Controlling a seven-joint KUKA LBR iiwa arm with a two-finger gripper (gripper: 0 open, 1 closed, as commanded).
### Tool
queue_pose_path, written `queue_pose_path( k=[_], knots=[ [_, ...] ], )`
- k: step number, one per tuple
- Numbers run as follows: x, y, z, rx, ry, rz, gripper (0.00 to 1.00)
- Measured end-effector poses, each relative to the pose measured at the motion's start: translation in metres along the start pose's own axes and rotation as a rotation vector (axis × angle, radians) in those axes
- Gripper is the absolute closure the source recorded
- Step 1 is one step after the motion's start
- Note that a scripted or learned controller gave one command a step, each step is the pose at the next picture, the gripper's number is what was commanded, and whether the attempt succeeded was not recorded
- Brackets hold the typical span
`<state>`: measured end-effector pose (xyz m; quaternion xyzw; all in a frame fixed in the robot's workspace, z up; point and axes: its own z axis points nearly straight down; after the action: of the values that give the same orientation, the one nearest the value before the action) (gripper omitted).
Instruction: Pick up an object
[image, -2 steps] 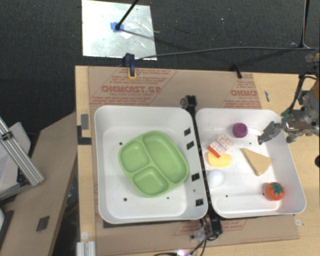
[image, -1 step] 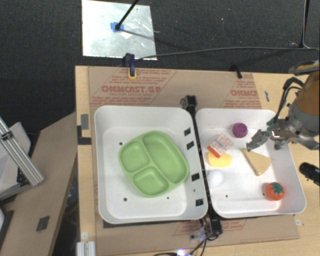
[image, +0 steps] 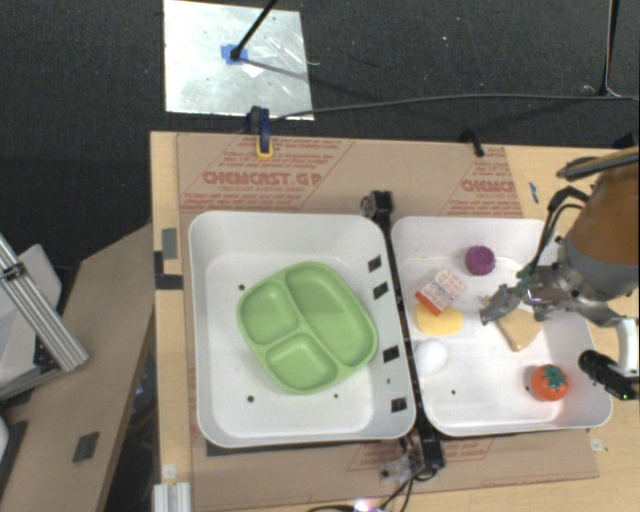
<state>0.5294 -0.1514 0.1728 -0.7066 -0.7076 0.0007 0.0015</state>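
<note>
Two-finger gripper (image: 503, 308), fingers spread and holding nothing, poised over the right white bin (image: 455, 415). Tan wedge-shaped block (image: 519, 330) just beside it; yellow oval piece (image: 440, 321) to its left; purple ball (image: 480, 260) beyond.

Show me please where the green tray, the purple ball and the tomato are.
green tray (image: 306, 325): camera view, on its middle divider.
purple ball (image: 481, 260): camera view, on its top.
tomato (image: 548, 382): camera view, on its orange body.

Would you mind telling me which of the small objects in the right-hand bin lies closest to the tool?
The tan wedge-shaped piece: it lies right beside the tool, while the purple ball, yellow piece and orange fruit lie farther off.
</note>
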Motion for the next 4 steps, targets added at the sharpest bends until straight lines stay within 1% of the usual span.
queue_pose_path(
  k=[1, 2, 3, 4],
  knots=[
    [-0.009, 0.001, 0.047, 0.0, 0.0, 0.0, 0.0],
    [-0.009, 0.002, 0.034, -0.006, -0.002, 0.0, 1.0],
    [-0.012, 0.012, -0.026, -0.01, -0.003, -0.003, 1.0],
    [-0.012, 0.013, -0.031, -0.006, -0.002, -0.003, 1.0]
  ],
)
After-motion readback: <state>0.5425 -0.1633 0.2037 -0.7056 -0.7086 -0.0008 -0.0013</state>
